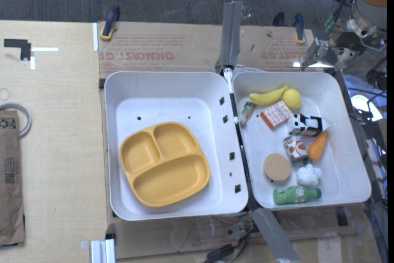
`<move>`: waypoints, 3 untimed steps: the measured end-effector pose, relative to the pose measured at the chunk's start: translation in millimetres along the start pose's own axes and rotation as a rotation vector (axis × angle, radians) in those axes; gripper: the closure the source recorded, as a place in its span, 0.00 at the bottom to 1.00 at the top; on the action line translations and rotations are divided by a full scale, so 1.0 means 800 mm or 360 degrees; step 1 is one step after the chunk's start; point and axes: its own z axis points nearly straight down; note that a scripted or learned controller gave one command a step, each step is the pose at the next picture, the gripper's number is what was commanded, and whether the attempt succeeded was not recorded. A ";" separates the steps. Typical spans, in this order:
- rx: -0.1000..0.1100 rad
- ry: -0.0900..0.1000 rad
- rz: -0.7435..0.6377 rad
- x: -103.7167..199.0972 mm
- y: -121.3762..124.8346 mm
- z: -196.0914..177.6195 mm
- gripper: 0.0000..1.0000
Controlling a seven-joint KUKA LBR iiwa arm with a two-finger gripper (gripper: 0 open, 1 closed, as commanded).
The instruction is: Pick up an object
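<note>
The right bin (345,108) holds several small items: a yellow banana (268,96), a yellow lemon (292,98), a red-and-white box (275,114), a black-and-white carton (306,124), an orange carrot (317,145), a small can (295,148), a tan round disc (277,167), a white lump (309,175) and a green bottle (297,194). My gripper (329,51) hangs at the upper right, over the bin's far right corner, above and apart from all items.
The left bin (117,132) bears a yellow three-compartment plate (164,163). A grey divider post (231,34) stands between the bins at the back. Cardboard lies behind the bins. A brown paper bag (9,169) lies at the far left.
</note>
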 end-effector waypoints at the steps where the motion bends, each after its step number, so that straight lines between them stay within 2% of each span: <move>1: -0.0001 0.0000 -0.0080 0.003 -0.026 0.191 0.00; 2: 0.0002 -0.0001 -0.0096 -0.001 0.013 0.245 0.00; 3: -0.0001 -0.0004 -0.0098 -0.001 0.014 0.234 1.00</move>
